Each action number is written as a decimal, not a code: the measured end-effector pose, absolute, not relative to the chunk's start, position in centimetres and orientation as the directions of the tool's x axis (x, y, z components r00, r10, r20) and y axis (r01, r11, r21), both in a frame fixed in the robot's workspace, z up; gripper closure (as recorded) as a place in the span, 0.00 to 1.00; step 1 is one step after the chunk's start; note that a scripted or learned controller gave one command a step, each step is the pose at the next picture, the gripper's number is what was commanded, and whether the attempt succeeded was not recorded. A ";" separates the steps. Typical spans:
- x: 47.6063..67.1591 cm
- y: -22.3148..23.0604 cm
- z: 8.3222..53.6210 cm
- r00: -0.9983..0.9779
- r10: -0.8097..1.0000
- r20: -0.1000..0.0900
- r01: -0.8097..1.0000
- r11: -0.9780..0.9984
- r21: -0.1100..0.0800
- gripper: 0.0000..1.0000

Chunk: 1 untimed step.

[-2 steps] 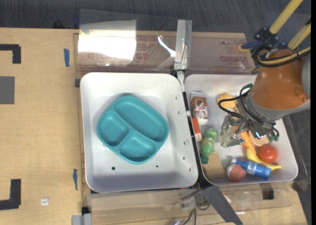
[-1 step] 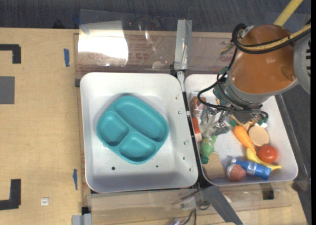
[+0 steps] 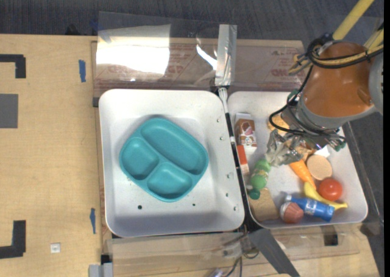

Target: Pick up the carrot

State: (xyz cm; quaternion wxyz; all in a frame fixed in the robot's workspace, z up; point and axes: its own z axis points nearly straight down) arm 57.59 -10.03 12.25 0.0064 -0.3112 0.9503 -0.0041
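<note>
The gripper (image 3: 285, 148) hangs low over the right bin (image 3: 359, 209), under the arm's orange band (image 3: 335, 84); whether it is wide or narrow I cannot tell, as the metal parts blur together from above. Just beside it, to the lower right, lies the carrot (image 3: 301, 170), an orange piece slanting across the bin floor, seemingly touching the gripper's lower end, though no grasp shows. Against the carrot's right side sits a pale egg-shaped item (image 3: 319, 165), with a red tomato (image 3: 330, 189) just below that. A yellow banana (image 3: 317, 195) curves between them, and a blue bottle (image 3: 314, 208) with a reddish end lies near the bin's front wall. Left of the gripper are a green toy (image 3: 261, 176) and a small carton (image 3: 245, 133). The left bin (image 3: 122, 108) holds 1 teal divided plate (image 3: 163, 157). Both bins rest on the worktop (image 3: 42, 148).
</note>
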 end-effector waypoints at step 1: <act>55.2 -17.2 9.8 -0.779 -0.627 0.000 -0.627 0.779 0.000 1.00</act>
